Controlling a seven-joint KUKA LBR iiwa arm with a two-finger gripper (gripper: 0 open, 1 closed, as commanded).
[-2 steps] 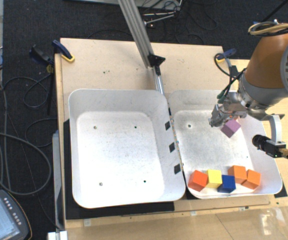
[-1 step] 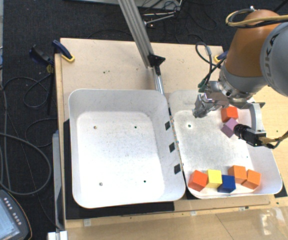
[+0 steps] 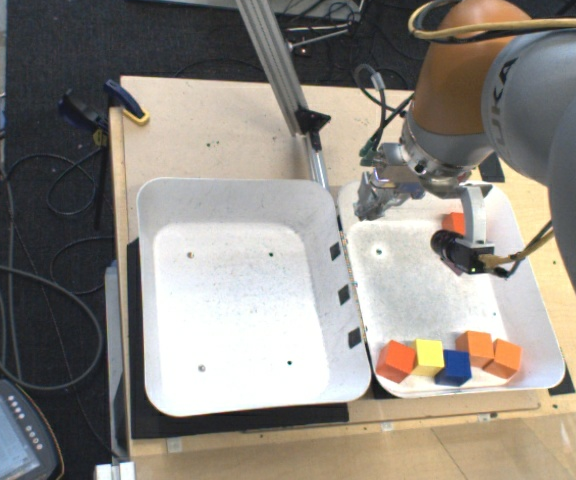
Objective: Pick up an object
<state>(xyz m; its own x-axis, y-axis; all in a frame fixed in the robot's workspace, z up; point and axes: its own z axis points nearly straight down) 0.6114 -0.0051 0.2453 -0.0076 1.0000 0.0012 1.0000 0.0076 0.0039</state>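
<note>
Several small blocks lie along the near edge of the right bin (image 3: 413,293): an orange one (image 3: 398,360), a yellow one (image 3: 429,354), a blue one (image 3: 455,368) and two more orange ones (image 3: 479,346) (image 3: 506,358). Another orange block (image 3: 454,223) sits near the bin's far right, partly hidden by a black part of the wrist. My gripper (image 3: 373,201) hangs over the far left corner of the right bin, well away from the row of blocks. I see nothing held in it.
The left bin (image 3: 238,288) lies beside the right one. A slanted metal pole (image 3: 273,58) comes down to the bench just behind the gripper. A blue and yellow clamp (image 3: 118,103) sits at the bench's far left corner.
</note>
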